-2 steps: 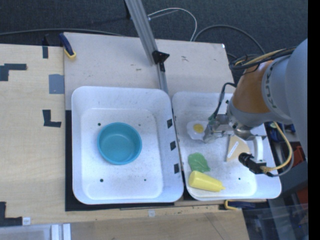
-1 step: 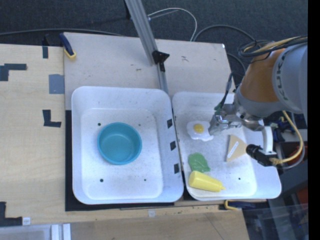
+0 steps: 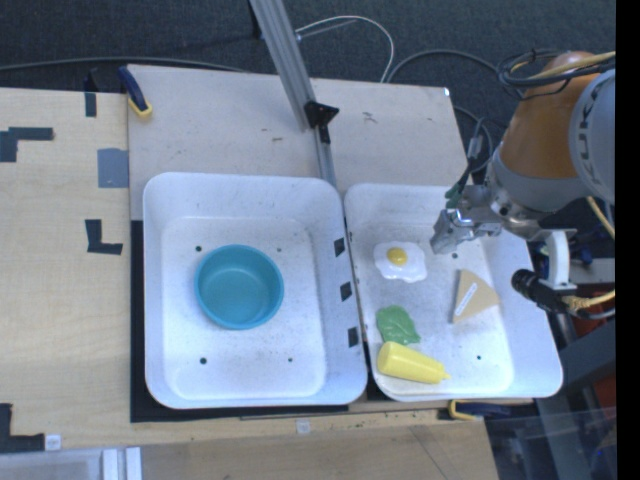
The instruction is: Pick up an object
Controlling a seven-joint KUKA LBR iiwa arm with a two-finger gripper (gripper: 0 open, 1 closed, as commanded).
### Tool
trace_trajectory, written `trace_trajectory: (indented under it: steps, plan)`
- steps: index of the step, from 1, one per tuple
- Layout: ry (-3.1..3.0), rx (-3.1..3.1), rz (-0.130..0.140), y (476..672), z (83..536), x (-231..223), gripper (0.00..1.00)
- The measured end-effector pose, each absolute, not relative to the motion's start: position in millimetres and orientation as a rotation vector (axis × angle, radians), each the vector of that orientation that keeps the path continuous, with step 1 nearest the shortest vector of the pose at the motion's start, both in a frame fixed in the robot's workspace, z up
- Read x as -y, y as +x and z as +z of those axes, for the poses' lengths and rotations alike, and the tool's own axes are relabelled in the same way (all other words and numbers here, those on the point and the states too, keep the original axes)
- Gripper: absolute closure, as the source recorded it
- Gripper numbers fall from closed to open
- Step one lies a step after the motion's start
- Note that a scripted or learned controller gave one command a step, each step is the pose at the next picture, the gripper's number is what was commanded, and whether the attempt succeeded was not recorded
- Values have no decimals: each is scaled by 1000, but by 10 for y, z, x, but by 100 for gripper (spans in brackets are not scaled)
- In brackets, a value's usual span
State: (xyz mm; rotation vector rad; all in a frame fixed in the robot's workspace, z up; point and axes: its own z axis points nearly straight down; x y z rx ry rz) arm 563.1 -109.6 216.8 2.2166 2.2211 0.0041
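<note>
Camera view looked down on two white bins sitting side by side. The left bin (image 3: 160, 268) had a blue bowl (image 3: 239, 286) in it. The right bin (image 3: 530, 363) had four toy foods: a fried egg (image 3: 399, 261), a cheese wedge (image 3: 474, 296), a green leafy piece (image 3: 397, 323) and a yellow corn cob (image 3: 410, 365).

The gripper (image 3: 452, 233) hung over the far part of the right bin, at the end of the grey and orange arm (image 3: 550, 148). It was too small and dark to say if it was open or closed. Nothing could be seen held in it.

The egg was the nearest toy. It lay just beside the gripper, a bit toward the left and the near edge. The cheese was also near, on the side toward the near edge. Its long side ran from the near edge to the far edge. The corn lay well apart from the gripper, and its long side ran left to right, a little tilted. My guess was that the egg or the cheese would be easiest to reach.

No words or labels on the toys or bins could be read.
</note>
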Motion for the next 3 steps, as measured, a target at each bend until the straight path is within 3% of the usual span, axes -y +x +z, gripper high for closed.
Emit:
trace_trajectory:
  steps: [3]
  plan:
    - [2214,-2233,0,5342,2263,-456,100]
